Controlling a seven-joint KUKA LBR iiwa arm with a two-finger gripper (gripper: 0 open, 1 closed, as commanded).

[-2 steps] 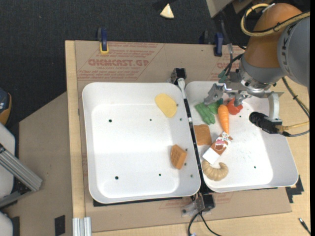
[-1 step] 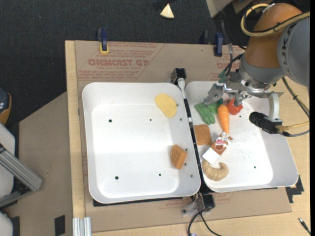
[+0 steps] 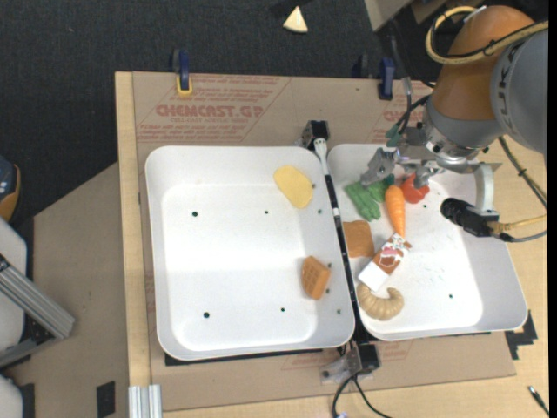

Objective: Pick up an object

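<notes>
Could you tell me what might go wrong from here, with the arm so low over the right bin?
The tool hangs over a tight cluster: the green item, the carrot and the red piece lie close together, so a close might catch two things or nudge one aside. The carrot is narrow and tapered, so it may slip out. The brown block rests by the divider, awkward to reach.

Glossy white plastic bins [image 3: 174, 259], matt brown board [image 3: 218, 107], smooth orange plastic carrot [image 3: 396, 209]

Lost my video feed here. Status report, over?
Gripper open above the right bin, holding nothing. Carrot and green toy right beneath it. Red piece crowds beside the carrot.
</notes>
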